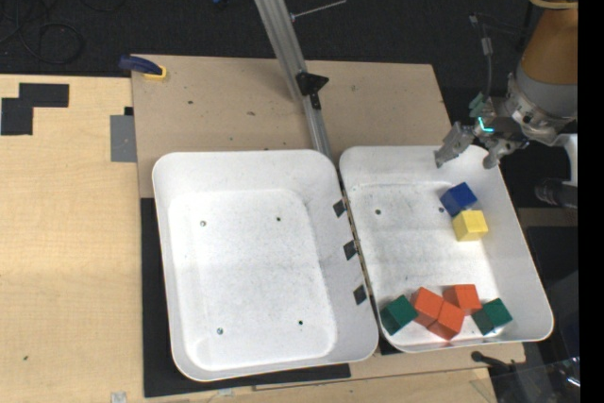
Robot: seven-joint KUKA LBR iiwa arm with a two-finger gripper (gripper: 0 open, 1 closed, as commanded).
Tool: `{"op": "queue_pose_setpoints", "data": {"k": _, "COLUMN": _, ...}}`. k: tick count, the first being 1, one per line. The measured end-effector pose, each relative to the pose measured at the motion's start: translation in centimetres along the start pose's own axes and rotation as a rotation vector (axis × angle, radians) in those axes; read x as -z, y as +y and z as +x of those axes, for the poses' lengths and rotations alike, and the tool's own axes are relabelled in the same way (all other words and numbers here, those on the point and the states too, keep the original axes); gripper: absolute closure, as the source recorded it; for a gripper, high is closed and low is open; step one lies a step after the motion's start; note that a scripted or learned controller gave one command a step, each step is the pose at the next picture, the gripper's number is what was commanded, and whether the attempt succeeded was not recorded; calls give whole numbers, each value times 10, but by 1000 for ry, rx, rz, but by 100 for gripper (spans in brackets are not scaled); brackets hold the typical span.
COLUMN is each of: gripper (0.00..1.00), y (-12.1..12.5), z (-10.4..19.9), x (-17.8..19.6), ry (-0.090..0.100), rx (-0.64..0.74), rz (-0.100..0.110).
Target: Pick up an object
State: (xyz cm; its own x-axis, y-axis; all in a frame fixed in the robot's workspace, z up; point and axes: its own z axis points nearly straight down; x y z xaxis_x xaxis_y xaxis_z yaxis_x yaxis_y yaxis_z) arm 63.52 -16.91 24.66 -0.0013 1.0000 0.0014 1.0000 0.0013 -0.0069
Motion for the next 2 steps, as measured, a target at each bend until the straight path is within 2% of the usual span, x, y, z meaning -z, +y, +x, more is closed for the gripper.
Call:
{"op": "queue_pose_setpoints", "data": {"k": 1, "gripper": 0, "y": 1, "z": 0, "x": 3, "ry": -1, "rx": 3, "rz": -4}}
{"op": "queue_pose_setpoints", "data": {"k": 2, "gripper": 0, "y": 1, "z": -5, "x": -61, "ry": 0, "rx": -2, "rz": 2}}
